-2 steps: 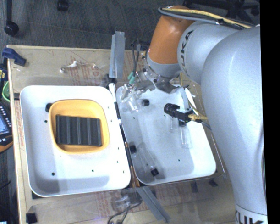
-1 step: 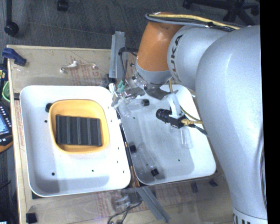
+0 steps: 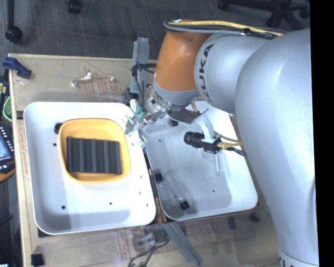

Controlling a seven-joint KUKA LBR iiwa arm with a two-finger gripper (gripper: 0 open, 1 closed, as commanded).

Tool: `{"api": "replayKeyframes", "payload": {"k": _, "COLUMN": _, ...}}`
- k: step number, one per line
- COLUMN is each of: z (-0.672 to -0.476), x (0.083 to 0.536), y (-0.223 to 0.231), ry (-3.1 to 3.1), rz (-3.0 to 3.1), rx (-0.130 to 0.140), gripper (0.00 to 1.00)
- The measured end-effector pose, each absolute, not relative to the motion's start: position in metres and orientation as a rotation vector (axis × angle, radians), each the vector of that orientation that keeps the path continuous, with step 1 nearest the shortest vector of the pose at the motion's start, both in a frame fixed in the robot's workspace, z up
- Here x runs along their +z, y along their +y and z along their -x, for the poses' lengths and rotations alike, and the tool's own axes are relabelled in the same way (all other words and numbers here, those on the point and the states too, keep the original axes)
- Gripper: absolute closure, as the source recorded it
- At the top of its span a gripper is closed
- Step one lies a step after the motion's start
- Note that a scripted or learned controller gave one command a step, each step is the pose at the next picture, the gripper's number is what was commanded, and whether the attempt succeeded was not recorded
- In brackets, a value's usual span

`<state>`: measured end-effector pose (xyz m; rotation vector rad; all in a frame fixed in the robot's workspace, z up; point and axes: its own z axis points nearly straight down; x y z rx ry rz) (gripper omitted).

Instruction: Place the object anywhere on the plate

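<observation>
A yellow plate [image 3: 90, 126] lies in the left white bin [image 3: 49, 205]. On it rests a dark grey ridged block [image 3: 94, 156], flat and covering most of the plate's middle. My gripper [image 3: 135, 119] hangs over the wall between the two bins, near their far end, just right of the plate's upper right corner. It is apart from the block, and nothing shows in its grasp. The orange band and grey arm [image 3: 208, 63] rise behind it.
The right white bin [image 3: 213, 194] holds two small dark bits [image 3: 183, 204] [image 3: 157, 177] near its front left. A black cable fitting [image 3: 199, 140] juts from the wrist over that bin. The wooden bench [image 3: 72, 68] surrounds both bins.
</observation>
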<state>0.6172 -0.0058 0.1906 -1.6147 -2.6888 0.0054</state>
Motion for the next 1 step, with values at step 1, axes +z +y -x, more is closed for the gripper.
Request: {"api": "replayKeyframes", "payload": {"k": 1, "z": -0.6172, "x": 0.1907, "y": -0.0061, "ry": -2.689, "rz": 1.616, "rx": 0.005, "gripper": 0.0}}
